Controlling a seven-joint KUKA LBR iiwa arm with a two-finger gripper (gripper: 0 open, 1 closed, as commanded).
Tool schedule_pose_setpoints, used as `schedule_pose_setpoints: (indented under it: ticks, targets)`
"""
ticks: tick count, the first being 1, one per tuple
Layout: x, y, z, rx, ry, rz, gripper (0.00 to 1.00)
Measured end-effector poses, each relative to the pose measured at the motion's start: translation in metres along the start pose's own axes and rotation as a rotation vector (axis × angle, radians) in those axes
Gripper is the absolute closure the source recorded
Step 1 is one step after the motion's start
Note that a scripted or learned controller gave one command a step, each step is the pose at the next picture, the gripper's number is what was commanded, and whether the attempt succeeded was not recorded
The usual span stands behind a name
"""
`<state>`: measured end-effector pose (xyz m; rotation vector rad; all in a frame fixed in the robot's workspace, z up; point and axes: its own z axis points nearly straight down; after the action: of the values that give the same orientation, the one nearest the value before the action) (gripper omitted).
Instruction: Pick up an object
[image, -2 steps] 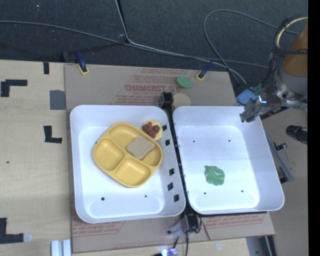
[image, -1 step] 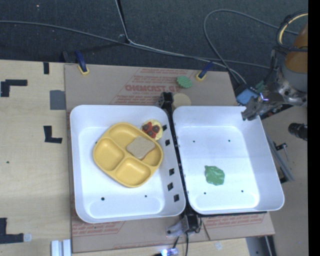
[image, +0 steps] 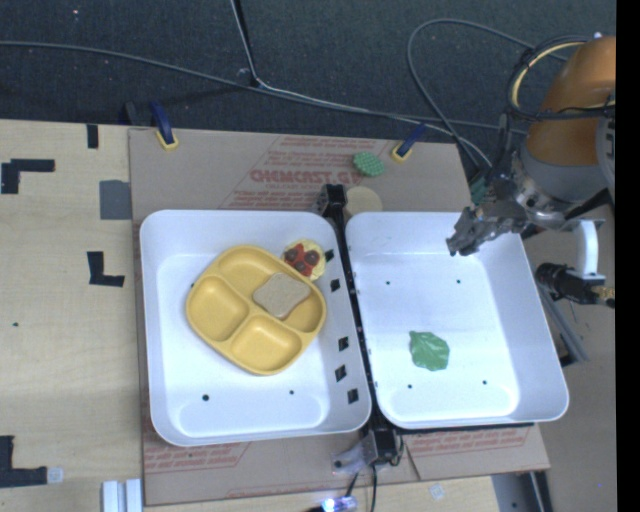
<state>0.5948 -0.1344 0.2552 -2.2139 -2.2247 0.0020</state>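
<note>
Presently, the gripper (image: 466, 240) is hovering over the right bin's (image: 535, 300) upper edge, nothing visibly held; whether it is parted or closed cannot be told. Approach step, apparently: the green leaf (image: 429, 350) is lying well apart, requiring travel and descent.

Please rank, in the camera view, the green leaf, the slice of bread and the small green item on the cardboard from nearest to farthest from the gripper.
From the gripper:
1. Small green item, on the cardboard behind the bins.
2. Green leaf, in the right bin.
3. Slice of bread, on the yellow tray, left bin.

Grey arm (image: 560, 170) with an orange band, looped black cables, and a seemingly dark pincer (image: 466, 240).
</note>
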Motion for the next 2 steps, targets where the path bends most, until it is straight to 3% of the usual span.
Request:
schedule_pose_setpoints:
  ticks: [2]
  targets:
    - [0.101, -0.010, 0.014, -0.001, 0.000, -0.002, 1.00]
